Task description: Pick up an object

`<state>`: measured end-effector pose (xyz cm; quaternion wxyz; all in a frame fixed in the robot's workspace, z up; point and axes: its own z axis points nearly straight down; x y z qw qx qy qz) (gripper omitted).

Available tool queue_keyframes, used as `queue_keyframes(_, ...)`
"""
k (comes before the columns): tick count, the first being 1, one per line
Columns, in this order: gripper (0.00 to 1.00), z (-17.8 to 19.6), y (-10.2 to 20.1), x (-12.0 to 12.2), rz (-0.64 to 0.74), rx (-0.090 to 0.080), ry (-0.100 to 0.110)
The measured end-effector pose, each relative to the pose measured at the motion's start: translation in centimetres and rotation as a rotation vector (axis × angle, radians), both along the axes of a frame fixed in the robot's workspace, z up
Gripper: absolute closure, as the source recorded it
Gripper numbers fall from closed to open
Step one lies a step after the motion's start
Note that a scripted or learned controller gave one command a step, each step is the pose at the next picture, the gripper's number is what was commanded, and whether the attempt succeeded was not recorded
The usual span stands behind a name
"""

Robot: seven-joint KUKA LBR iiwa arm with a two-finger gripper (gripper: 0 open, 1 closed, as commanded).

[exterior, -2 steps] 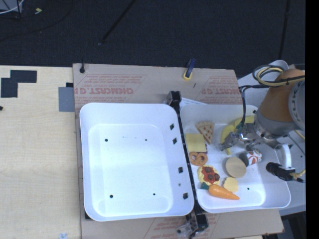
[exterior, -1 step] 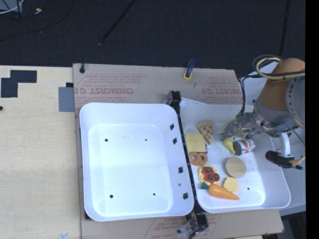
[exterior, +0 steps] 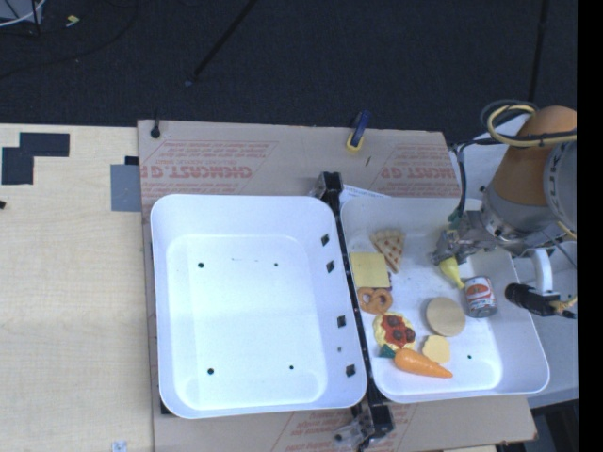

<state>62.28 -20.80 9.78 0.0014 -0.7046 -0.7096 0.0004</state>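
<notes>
A small yellow object [exterior: 452, 272] lies in the right shallow white plastic bin [exterior: 528, 370], near its upper right part, directly under the grey metal gripper [exterior: 456, 252]. The gripper touches or nearly touches it, but whether the gripper is open or closed on it cannot be told. The grey arm with an orange band [exterior: 528, 172] reaches in from the right.

Just right of the yellow object a small red-and-white can [exterior: 480, 297] lies tilted. Below it sits a round tan disc [exterior: 445, 316], with a pale yellow block [exterior: 435, 348] below that and an orange carrot [exterior: 421, 364] lying at the bin's lower edge. Left of these are a red-and-yellow pizza-like toy [exterior: 393, 330], a brown pretzel [exterior: 375, 299], a flat yellow square slice [exterior: 370, 271] and a tan waffle-patterned wedge [exterior: 388, 246].

The left shallow white plastic bin [exterior: 174, 252] sits just beside the right one, the 2 joined by a black strip with clips [exterior: 345, 290]. Both rest on a brown cardboard sheet with red print [exterior: 217, 163], which lies on a light wooden bench [exterior: 66, 309] marked with dark grey rectangles. A blue-and-yellow clamp [exterior: 358, 132] grips the cardboard's far edge. Beyond the bench, the floor is dark carpet [exterior: 283, 45] crossed by cables.
</notes>
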Motion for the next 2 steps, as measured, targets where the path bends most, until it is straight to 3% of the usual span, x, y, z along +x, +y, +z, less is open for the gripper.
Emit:
queue_keyframes(1,1.0,7.7,1.4,-4.3,-0.01,-0.001,-0.005)
queue_keyframes(2,1.0,7.3,8.1,-3.7,-0.002,0.002,0.001)
